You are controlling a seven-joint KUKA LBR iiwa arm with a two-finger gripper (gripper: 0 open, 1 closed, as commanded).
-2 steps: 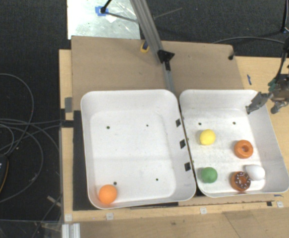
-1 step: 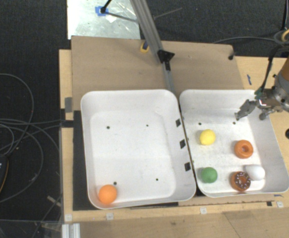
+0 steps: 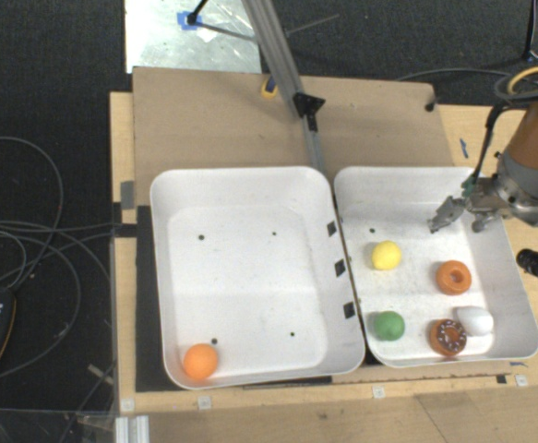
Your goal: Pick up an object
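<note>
- White plastic right bin [image 3: 361, 192] gives me bare floor along its far half, under the gripper [image 3: 460, 216].
- I see its fingers spread, nothing between them.
- Nearest pickable: round yellow ball [image 3: 386, 256], smooth, lying apart from the orange ring-shaped donut [image 3: 453, 278] and green ball [image 3: 388, 326].

A grey arm [image 3: 527, 187] with an orange band, ending in a silvery gripper [image 3: 460, 216], perhaps two-pronged.

The arm [image 3: 536, 141] reaches in from the right, pincer [image 3: 462, 218] fingers spread, holding nothing.
</note>
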